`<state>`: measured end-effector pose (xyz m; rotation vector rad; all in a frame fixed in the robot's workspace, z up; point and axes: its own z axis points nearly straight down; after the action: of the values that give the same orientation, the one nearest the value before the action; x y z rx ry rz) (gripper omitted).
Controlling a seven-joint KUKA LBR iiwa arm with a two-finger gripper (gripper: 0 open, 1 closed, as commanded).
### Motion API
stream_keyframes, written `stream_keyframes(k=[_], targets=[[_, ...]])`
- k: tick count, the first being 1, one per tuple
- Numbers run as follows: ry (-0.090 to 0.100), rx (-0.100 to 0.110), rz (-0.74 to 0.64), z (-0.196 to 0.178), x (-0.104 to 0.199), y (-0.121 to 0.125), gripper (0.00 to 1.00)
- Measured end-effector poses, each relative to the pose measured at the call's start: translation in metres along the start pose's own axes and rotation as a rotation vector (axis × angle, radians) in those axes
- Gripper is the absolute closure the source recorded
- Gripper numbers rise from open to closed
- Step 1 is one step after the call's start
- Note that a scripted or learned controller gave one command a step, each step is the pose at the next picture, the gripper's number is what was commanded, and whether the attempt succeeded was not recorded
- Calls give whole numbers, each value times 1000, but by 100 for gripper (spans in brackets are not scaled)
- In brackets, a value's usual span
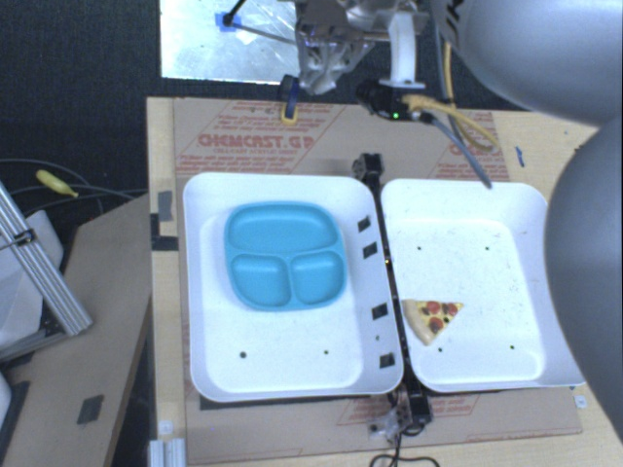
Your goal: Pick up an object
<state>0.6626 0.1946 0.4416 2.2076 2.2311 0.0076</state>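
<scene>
Nearest the camera in the right bin (506, 212), a toy pizza slice (432, 318) lies flat against the floor close to the bin's near left corner, just beside the dividing wall where the two bins meet, its point directed toward the near edge. Across the divider, the left bin (209, 358) carries a blue sectioned plate (285, 254) with three compartments, resting right side up in the far half of the bin and well apart from the slice. Beyond both bins, over the brown printed board (253, 139) at the far edge of the bench, the gripper (318, 74) hangs high and well clear of either object; whether its fingers are spread or closed cannot be told from this angle. With nothing yet approached, the step in hand is judged to be target selection and descent. The slice is thin and flat, so a sound grasp would likely call for a vertical approach with the fingers straddling its narrow width, kept clear of the divider wall. The plate offers a raised rim, but its breadth probably exceeds the finger span, leaving only an edge pinch.
</scene>
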Motion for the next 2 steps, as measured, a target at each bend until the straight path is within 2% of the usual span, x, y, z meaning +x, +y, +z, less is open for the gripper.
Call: stream_keyframes(k=[1, 2], targets=[[3, -7, 4, -100, 31, 6, 100], [-2, 13, 3, -24, 41, -48, 100]])
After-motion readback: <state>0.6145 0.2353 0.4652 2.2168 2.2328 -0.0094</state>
